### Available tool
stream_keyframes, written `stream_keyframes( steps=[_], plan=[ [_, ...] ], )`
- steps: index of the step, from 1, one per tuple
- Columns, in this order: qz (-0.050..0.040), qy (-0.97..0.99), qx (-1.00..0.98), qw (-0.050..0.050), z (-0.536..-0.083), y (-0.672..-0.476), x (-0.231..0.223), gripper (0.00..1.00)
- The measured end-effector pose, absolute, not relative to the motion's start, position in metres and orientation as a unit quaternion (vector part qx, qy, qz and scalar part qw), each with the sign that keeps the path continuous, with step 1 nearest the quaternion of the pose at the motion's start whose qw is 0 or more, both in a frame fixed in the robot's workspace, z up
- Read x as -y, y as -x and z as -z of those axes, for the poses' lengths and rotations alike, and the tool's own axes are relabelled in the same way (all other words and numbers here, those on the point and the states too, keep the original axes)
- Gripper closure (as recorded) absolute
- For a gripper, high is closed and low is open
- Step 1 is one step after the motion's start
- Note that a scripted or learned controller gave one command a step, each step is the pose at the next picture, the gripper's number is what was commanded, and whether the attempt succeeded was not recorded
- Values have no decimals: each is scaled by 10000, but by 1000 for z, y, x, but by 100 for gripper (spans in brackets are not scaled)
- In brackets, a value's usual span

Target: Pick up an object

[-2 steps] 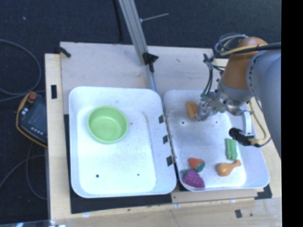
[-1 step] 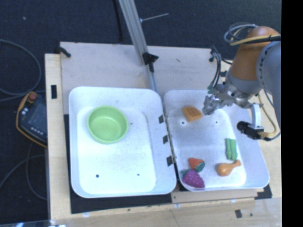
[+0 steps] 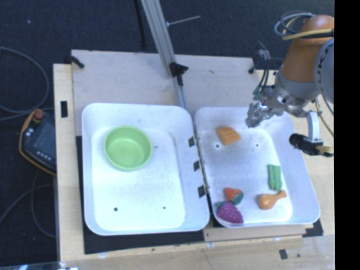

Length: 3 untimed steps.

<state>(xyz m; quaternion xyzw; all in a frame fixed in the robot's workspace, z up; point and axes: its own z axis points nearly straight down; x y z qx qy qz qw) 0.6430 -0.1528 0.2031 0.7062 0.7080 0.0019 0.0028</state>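
1. Bright, even lighting from overhead across the bench (image 3: 129, 77); no strong directional beam apparent.
2. Near overexposure on the left bin (image 3: 140, 207) and right bin (image 3: 247, 162), with surface texture reduced to faint speckle.
3. Soft, short shadows only: a faint one inside the green bowl (image 3: 128, 147), thin dark lines along the bin rims.
4. Deep, almost featureless darkness on the floor (image 3: 34, 16) around the bench; cables barely separable from it.
5. Mild overall softness and low resolution; small toys in the right bin blurred at their edges.
6. Saturated colour, slightly bluish cast on the whites.
7. Gripper (image 3: 256, 117) detail smeared, metal parts hard to separate.
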Motion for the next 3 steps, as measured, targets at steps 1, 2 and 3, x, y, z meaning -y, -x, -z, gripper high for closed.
stream_keyframes(
  steps=[1,2,3],
  plan=[
    [-10,-7061,-7081,14,-220,-644,154,100],
    [-6,-7052,-7090,2,-219,-639,109,100],
    [-6,-7048,-7094,-2,-215,-628,54,100]
  ],
)
